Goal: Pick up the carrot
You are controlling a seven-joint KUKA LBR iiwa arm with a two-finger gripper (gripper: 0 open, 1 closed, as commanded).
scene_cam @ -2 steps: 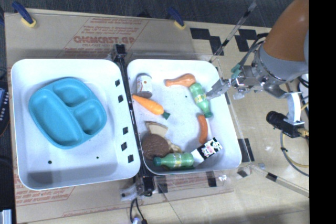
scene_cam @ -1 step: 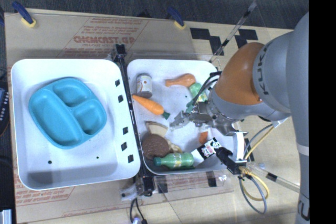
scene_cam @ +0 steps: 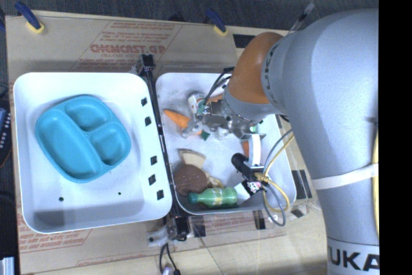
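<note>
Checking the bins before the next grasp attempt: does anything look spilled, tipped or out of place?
Nothing spilled. The green bottle lies on its side at the right bin's near edge, beside a brown lump. The carrot lies loose by the gripper. The blue divided plate sits flat in the left bin.

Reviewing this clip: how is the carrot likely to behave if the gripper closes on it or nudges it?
The carrot looks like a short, smooth, tapered piece, so it is probably stiff and light. Its rounded cone shape may roll in an arc if nudged. The gripper sits right beside it, among other small items, so a push could shove it against them.
</note>
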